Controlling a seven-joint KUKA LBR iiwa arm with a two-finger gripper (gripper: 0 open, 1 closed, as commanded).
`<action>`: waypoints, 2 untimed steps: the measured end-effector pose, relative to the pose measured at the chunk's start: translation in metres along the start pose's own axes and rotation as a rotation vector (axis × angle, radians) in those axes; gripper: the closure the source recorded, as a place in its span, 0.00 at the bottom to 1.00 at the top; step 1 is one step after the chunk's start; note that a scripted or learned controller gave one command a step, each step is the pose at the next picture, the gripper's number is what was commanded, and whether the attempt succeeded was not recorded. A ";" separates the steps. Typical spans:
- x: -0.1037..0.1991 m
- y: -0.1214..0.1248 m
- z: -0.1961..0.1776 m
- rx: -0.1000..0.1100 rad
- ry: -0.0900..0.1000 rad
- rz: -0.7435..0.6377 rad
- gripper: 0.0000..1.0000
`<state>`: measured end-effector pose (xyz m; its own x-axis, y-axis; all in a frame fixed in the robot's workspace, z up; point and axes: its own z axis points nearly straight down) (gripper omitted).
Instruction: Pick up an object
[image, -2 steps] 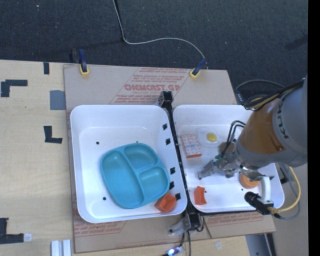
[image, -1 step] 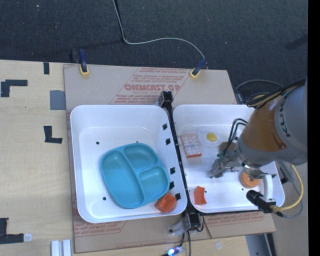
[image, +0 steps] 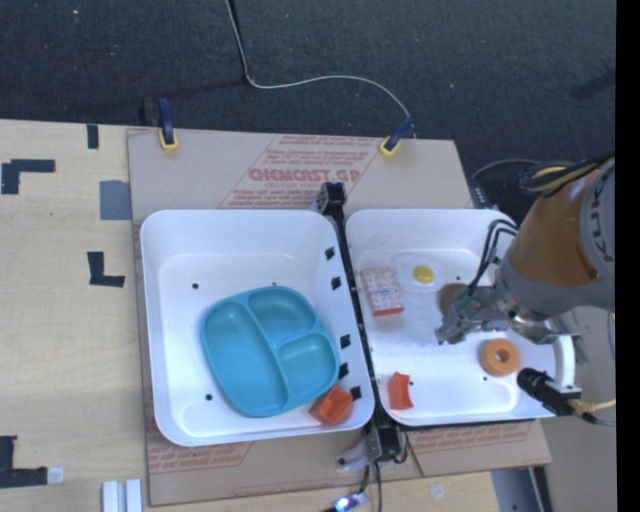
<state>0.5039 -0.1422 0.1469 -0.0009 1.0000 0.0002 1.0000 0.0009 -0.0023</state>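
Doughnut (image: 499, 356): glossy ring | plate (image: 268, 349): smooth blue, three compartments

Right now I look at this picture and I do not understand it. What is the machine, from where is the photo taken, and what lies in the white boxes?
The photo comes from one camera fixed above a bench, looking down at a slant. The grey and orange shape at the right is a robot arm. Its gripper is low inside the right bin; I see nothing between its fingers. That bin holds a small printed packet, a clear lid with a yellow spot, an orange ring and an orange block. The left bin holds a blue divided plate and another orange piece. The arm should pick up one object.
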 end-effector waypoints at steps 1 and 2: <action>0.001 0.005 -0.041 -0.002 -0.001 -0.001 1.00; -0.001 0.011 -0.101 -0.005 -0.002 -0.002 1.00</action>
<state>0.5150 -0.1428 0.2477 -0.0025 1.0000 -0.0015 1.0000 0.0025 0.0022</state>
